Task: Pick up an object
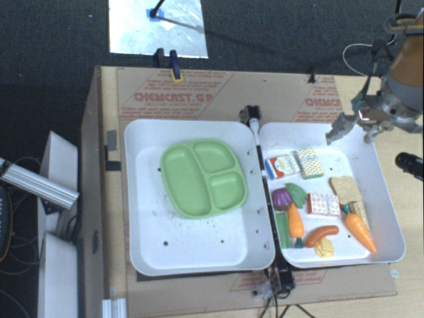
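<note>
1. We judge the task barely begun: the claw (355, 126) hangs above the far edge of the right bin (387, 207), well clear of the toys, and nothing sits between its fingers.
2. Its two fingers stand spread apart, one reaching out toward the left at about the bin's rim, the other just under the wrist. We read the claw as parted and carrying nothing.
3. What remains is everything: choose a toy, come down over it, close, and lift.
4. The candidates all lie below and in front of the claw, inside the right bin. Nearest are two small printed boxes, the red-and-white box (282, 165) and the speckled box (309, 163), lying flat and side by side.
5. Further from the claw lie the purple vegetable (283, 198), a second patterned box (323, 205), the bread slice (344, 188), two carrots, the larger carrot (361, 230) by the right wall, and the sausage (320, 233) with a yellow piece (324, 247) touching it.
6. The toys look small, smooth and crowded; several touch, so a clean grip may be awkward.
7. Well off to the claw's left, the other bin holds a green divided plate (203, 177).
</note>
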